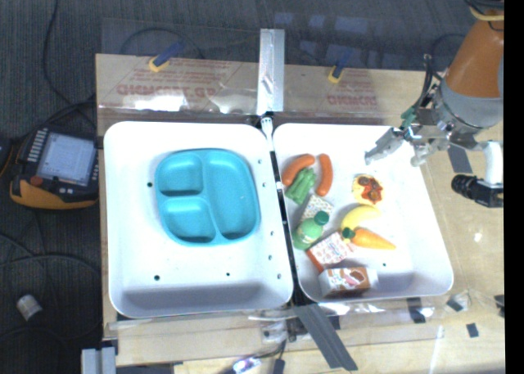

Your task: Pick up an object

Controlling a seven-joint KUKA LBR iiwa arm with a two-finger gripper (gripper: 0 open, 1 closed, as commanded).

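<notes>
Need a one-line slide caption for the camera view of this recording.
Grey arm's tool hovers over the right white bin of toy food; a blue divided plastic plate lies in the left white bin.

Dark grey carpet floor (74, 4) w/ cables; wooden bench (196, 78); handheld screen unit, maybe a pendant (57, 164), at left.

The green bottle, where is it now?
The green bottle lies in the right bin, near its left wall, below the green pepper and left of the banana.
</notes>
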